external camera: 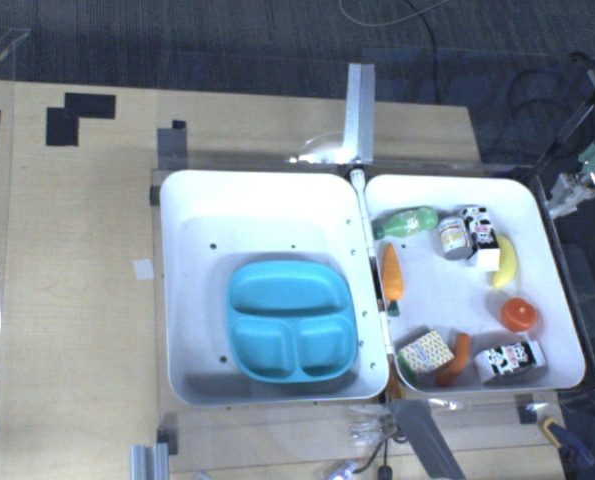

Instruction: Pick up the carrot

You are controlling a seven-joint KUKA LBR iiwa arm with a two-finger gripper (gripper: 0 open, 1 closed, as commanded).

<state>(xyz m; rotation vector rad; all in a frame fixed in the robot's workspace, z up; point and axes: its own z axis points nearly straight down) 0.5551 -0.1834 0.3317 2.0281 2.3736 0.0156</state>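
Camera view: the carrot (391, 275) lies lengthwise tight against the right bin's (547, 268) left wall, with open floor to its right. At the far right edge sits the claw (589, 173), outside the bin; whether it is open I cannot tell. A blue divided plate (292, 319) occupies the left bin (192, 268); a banana (504, 261) and an orange fruit (519, 314) share the right one.

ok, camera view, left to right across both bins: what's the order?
Blue tray → carrot → green bottle → patterned box → sausage → can → banana → orange fruit
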